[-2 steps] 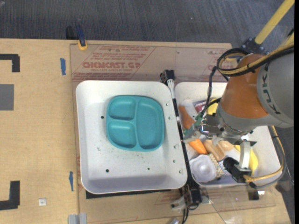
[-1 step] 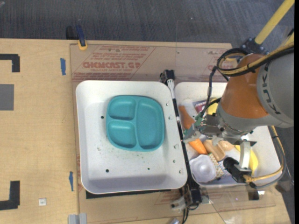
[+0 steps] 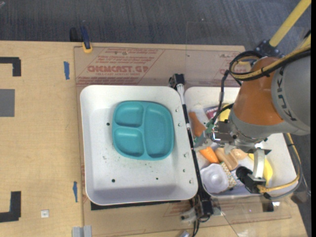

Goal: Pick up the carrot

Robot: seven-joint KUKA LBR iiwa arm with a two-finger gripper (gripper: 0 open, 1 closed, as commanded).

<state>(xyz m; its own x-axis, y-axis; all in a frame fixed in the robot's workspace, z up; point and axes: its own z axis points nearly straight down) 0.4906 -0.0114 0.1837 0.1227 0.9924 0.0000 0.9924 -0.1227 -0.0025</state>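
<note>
- The gripper (image 3: 223, 138) hangs low over the right bin (image 3: 291, 147), under the arm's orange band (image 3: 254, 107). The wrist covers its working end, so I cannot tell how wide it stands or whether it has hold of anything.
- The carrot (image 3: 209, 155), a short orange piece, lies in the right bin near its left wall, just below and left of the gripper. It looks to be resting on the bin floor among other items, so I judge the pick is not yet done.
- Crowding it: a white cup (image 3: 215, 177) just in front, a pale bread-like piece (image 3: 232, 157) beside it, and a yellow banana (image 3: 266, 168) further right.
- Still to do, by my reading: close on the carrot and lift it clear.
- Further off, the left bin (image 3: 94, 147) holds a teal divided plate (image 3: 143, 129).
</note>
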